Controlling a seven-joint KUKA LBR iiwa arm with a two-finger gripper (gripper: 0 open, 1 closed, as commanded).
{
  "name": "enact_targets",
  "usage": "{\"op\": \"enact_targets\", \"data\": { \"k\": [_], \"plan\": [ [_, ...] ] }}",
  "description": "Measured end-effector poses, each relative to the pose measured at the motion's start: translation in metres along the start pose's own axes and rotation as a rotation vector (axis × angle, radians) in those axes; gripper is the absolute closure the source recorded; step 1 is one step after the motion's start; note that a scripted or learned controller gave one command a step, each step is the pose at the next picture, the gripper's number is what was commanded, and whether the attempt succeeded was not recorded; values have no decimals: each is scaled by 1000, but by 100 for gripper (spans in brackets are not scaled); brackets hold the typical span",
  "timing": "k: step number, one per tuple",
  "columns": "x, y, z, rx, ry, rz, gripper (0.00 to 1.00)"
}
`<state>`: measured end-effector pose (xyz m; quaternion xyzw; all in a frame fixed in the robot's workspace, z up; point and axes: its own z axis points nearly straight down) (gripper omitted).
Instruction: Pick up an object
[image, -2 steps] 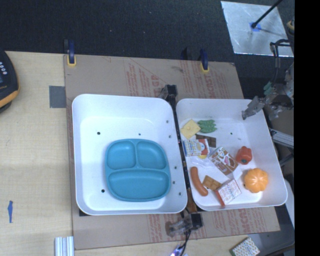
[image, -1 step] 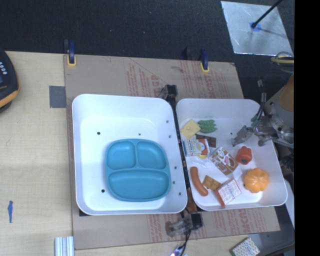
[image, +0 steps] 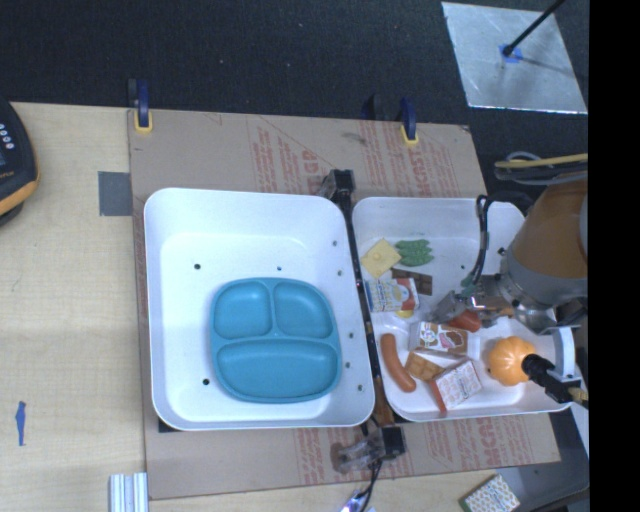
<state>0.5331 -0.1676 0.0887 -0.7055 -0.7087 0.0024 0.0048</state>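
Gripper low in right bin, over the toy food pile near a red-white packet; can't tell its state. Orange just beside arm. Blue divided plate in left bin.

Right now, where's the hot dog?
In the camera view the hot dog lies in the right bin, near its front-left corner, beside the wall shared with the left bin, just left of the snack packets.

A blue tray lies in the left bin. The right bin holds toy food; the claw reaches over its middle.
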Motion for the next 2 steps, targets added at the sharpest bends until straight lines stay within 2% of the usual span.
{"op": "enact_targets", "data": {
  "k": [1,2],
  "plan": [
    [-3,2,-13,-5,-4,0,100],
    [85,61,-110,-20,-2,-10,100]
  ]
}}
